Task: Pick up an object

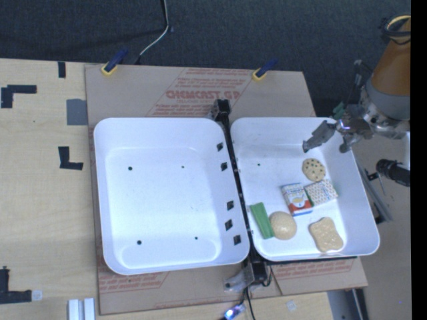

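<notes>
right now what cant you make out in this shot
- Gripper fingers: too small and blurred in the camera view to tell open from shut.
- Arm: cut off by the right edge above the orange band.
- Small box: print too small to read.
- Green object: its right side is hidden by the round tan object touching it.
- Cable: runs off the top edge.

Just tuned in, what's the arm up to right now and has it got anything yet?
The arm's gripper sits over the upper right corner of the right bin, with nothing visibly between its fingers. All the items lie in that bin below it: a round speckled cookie, a small patterned packet, a little box, a green bar, a pale ball and a tan biscuit. The left bin sits alongside.
</notes>
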`<state>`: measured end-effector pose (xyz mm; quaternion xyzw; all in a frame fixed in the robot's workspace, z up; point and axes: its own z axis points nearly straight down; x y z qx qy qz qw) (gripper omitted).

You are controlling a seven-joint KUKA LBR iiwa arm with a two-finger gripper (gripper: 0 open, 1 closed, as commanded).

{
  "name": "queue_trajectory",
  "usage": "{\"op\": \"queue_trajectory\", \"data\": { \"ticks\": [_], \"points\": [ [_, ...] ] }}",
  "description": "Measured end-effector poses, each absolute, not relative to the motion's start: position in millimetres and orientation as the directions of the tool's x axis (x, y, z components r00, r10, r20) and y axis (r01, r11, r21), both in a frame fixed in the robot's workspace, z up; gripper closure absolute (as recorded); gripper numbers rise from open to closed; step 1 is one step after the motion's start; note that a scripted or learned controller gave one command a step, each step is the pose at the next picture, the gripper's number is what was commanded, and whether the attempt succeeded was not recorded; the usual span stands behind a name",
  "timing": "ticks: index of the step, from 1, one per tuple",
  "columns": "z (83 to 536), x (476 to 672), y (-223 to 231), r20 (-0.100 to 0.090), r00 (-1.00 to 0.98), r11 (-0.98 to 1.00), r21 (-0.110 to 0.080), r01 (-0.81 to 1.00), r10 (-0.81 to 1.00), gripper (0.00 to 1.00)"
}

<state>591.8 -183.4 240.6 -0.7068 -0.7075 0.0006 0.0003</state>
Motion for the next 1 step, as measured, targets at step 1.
{"op": "queue_trajectory", "data": {
  "ticks": [1],
  "points": [
    [179.4, 671.3, -195.6, -0.003, -0.004, 0.004, 0.002, 1.000, 1.000, 0.00]
  ]
}}
